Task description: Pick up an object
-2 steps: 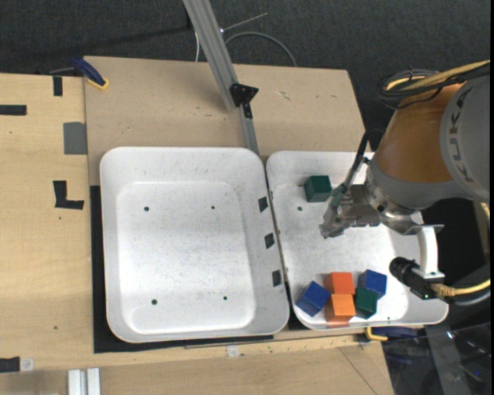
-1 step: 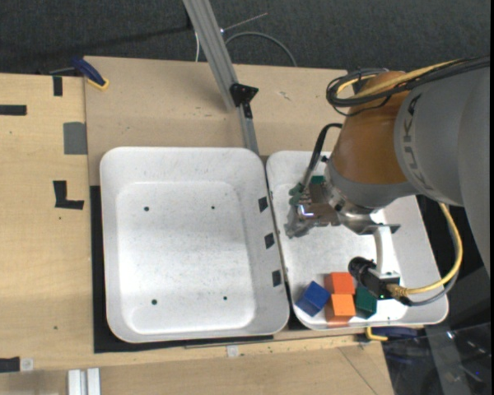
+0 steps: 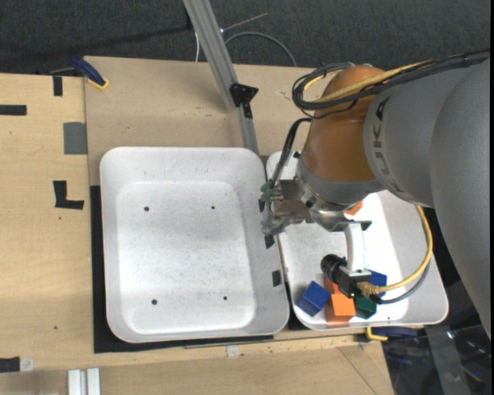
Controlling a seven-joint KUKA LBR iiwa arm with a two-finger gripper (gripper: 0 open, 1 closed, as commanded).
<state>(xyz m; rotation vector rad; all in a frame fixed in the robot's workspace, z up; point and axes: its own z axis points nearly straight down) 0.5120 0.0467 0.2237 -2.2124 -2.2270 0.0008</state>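
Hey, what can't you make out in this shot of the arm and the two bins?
- End effector: too dark and small in the camera view to tell its state.
- Right bin: its upper part is hidden by the arm.
- Blue block, orange block and dark pieces beside them: clustered, exact shapes unclear.

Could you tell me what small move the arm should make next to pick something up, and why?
Probably shift the gripper toward the near corner of the right bin. It sits at the bin's left wall by the left bin, while the blue block, orange block and green piece cluster there.
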